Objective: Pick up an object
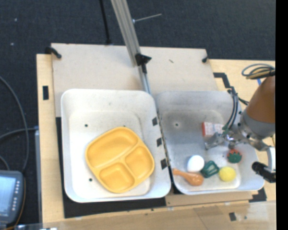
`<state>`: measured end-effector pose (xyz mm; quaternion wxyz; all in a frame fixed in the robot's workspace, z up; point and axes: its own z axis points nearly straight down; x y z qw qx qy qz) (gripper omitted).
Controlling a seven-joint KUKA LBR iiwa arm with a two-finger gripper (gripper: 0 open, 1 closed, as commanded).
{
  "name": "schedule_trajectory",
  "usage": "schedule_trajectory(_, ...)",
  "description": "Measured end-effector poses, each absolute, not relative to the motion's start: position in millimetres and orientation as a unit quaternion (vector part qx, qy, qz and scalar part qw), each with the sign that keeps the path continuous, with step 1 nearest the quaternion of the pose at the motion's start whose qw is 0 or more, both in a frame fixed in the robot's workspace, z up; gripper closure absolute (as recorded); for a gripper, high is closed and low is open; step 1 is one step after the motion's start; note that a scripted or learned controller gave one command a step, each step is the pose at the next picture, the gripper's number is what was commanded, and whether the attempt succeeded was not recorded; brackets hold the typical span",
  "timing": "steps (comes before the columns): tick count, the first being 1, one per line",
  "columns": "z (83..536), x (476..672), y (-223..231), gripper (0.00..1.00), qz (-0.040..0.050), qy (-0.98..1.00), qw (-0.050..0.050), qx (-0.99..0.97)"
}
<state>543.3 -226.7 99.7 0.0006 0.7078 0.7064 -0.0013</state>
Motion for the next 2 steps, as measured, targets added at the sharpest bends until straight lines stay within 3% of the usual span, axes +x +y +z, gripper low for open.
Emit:
schedule_trajectory(1, 112.5, 544.8, -227.3, 1.00, 0.0007, 0.705, 0.003, 0.709)
schedule_trajectory(2, 175.5, 541.4, -227.3, 1.00, 0.0018, 0.707, 0.004, 0.707)
